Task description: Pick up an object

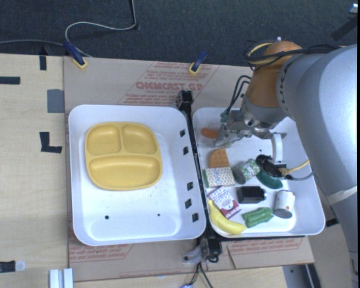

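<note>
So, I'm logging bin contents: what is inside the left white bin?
The left white bin holds one yellow three-compartment plastic plate, lying flat toward its far end. Anything beneath the plate is hidden.

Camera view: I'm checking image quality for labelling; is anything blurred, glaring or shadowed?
Camera view: lighting even, with soft shadows; the arm looms large and soft-edged at right; small items such as the banana are coarse but recognisable; the yellow tray shows mild sheen.

A bulky pale-grey arm (pixel 324 107) wears an orange band (pixel 265 83), with thin cables looping over it.
</note>
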Action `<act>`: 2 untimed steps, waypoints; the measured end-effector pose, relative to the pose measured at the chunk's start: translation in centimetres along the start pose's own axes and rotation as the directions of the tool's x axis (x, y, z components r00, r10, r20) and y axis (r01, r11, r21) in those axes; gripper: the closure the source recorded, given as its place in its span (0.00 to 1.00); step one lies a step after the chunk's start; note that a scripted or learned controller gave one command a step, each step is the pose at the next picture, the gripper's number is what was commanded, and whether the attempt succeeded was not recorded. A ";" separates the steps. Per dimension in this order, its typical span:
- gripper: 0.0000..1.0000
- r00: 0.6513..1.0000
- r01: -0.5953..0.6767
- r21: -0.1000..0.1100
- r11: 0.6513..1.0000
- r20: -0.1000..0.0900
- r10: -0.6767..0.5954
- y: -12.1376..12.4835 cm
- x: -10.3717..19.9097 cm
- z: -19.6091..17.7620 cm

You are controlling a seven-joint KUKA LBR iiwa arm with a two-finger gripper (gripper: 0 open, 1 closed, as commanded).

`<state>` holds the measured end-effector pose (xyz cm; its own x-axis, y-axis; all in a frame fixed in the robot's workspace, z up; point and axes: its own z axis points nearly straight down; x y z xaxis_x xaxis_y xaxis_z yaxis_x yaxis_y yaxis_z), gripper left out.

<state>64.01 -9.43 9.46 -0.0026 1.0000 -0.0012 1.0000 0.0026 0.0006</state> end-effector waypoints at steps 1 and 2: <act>0.00 1.000 0.000 0.000 1.000 0.001 0.000 0.0 0.0 0.0; 0.00 1.000 -0.004 0.002 1.000 -0.001 0.004 -11.2 -1.3 0.9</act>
<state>52.86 -10.78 8.53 0.0015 1.0000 -0.0003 1.0000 -0.0015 -0.0012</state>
